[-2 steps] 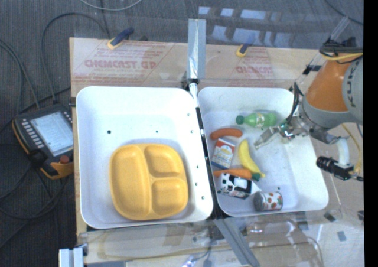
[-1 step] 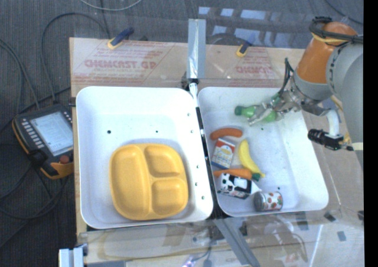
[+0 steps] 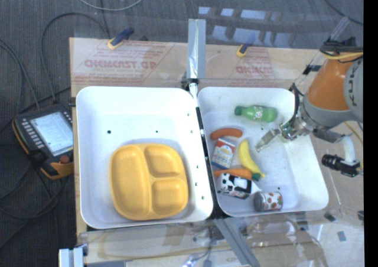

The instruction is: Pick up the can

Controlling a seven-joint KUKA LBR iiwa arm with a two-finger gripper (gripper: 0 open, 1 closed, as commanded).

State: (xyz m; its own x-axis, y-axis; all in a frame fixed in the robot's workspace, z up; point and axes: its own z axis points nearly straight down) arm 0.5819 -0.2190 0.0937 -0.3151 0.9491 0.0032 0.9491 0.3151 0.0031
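The can (image 3: 269,201) lies on its side at the near edge of the right bin (image 3: 307,171), grey end pointing left, its wrap white with red spots. Everything else gets placed off that can. Just left of it, nearly touching, sits a black-and-white cow-patterned toy (image 3: 235,185). A carrot (image 3: 233,172) lies along the cow's top edge, above and left of the can. The banana (image 3: 248,157) runs up and away from the can, tilted, its lower tip close to the carrot's end. Left of the banana is a small carton (image 3: 223,153), and beyond that a sausage (image 3: 227,133). Farthest from the can, at the bin's back, a green bottle (image 3: 256,113) lies on its side.

The gripper (image 3: 264,140) hovers well above the can in this view, past the banana, toward the bin's right wall. Its fingers stand narrowly apart with nothing between them. The arm (image 3: 331,91) comes in from the right, orange band showing.

Far left of the can, across the divider, the left bin (image 3: 100,118) holds a yellow tray (image 3: 150,180) with three compartments.
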